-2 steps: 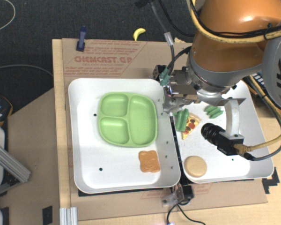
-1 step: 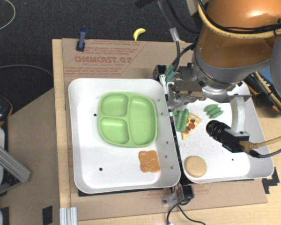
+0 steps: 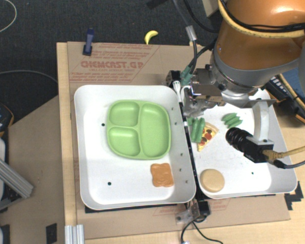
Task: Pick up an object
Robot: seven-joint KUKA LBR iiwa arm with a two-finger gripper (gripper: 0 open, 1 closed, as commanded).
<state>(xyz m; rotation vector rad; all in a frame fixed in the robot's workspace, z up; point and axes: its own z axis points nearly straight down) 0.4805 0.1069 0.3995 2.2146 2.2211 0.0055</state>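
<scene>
One hand (image 3: 195, 107) hung over a long green pod (image 3: 196, 128) in the right white bin (image 3: 254, 184); we could not tell its grip.

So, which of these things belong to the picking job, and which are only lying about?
Job: pincer; in the right bin, green pod, pizza slice, second green pod, tan disc; in the left bin, green divided plate, brown waffle.
Lying about: yellow banana and blue clip, outside the bins on the brown board.
</scene>
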